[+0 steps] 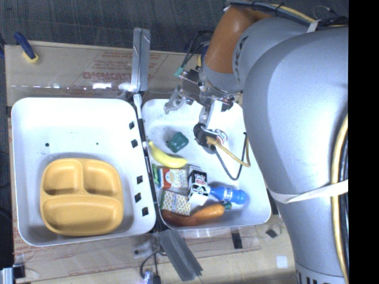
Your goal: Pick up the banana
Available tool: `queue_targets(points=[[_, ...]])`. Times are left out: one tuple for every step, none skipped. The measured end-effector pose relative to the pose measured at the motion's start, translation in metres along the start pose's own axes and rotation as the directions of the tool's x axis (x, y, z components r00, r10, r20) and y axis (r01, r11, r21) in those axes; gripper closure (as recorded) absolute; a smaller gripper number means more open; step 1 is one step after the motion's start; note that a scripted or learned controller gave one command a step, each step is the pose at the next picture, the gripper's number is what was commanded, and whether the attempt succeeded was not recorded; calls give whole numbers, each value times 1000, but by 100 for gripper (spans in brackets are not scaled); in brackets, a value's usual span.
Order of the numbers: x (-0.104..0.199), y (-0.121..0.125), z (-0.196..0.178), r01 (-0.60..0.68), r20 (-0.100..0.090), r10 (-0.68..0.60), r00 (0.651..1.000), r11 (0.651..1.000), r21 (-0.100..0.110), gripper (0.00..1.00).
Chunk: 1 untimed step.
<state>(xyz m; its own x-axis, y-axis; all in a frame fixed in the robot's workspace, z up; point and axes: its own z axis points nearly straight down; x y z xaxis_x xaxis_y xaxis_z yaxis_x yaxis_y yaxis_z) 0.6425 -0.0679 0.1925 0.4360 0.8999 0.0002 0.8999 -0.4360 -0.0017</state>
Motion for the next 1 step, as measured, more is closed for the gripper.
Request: queue_targets(points=[[-32, -4, 71, 52, 1, -52, 999, 999, 4, 0]])
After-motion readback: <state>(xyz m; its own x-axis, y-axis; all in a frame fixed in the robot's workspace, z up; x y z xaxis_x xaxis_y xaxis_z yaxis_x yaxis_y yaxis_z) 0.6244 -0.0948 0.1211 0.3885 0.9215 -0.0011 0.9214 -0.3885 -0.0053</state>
